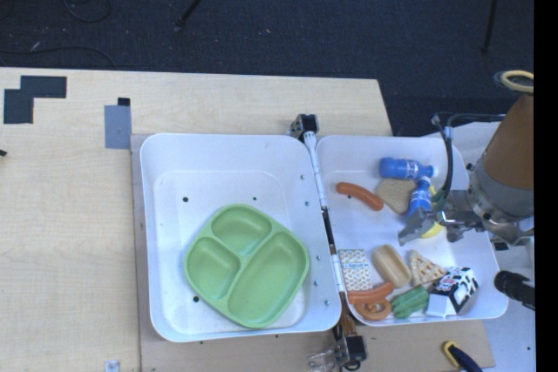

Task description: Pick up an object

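Objects crowd my gripper (421,225) in the right bin (366,154); grip state unclear. A neighbouring blue bottle (405,167) could be knocked.

Green divided plate (248,265) in left bin (166,161). End effector (417,228) low over right bin (357,148), amid toy foods: sausage (360,196), blue bottle (404,167).

Light wood bench (70,222) with two shallow white bins on it: left bin (166,170) and right bin (353,154) touching side by side. Grey patches (117,126) stuck just left of the left bin.
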